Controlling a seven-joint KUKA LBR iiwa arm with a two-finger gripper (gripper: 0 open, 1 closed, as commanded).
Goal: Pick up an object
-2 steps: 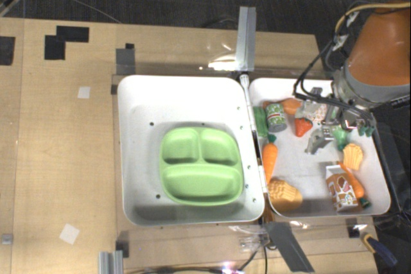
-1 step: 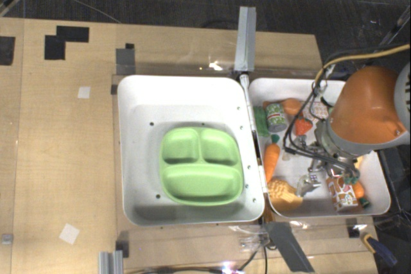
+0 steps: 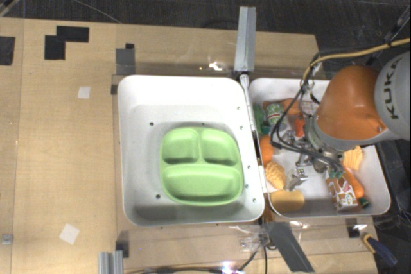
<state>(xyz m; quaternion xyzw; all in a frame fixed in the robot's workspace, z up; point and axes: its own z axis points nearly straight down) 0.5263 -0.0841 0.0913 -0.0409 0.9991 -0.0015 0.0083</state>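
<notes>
The arm's orange band (image 3: 350,106) hangs over the right bin (image 3: 379,199), and my gripper (image 3: 300,171) reaches down into the bin's middle. Around it lie several small food items: an orange piece (image 3: 266,149) at the left wall, a yellow corn-like piece (image 3: 275,173) below it, a tan bun-like item (image 3: 287,200) at the front, a green can (image 3: 273,113) at the back, a printed packet with a carrot (image 3: 345,189) at the right and a yellow ridged piece (image 3: 353,157) beside it. The gripper tip sits just right of the corn-like piece. I see nothing held.
The left bin (image 3: 138,138) holds a green divided tray (image 3: 201,165) in its middle. A metal post (image 3: 244,42) stands at the back between the bins. Cables loop around the wrist over the right bin. The wooden bench (image 3: 58,157) extends to the left.
</notes>
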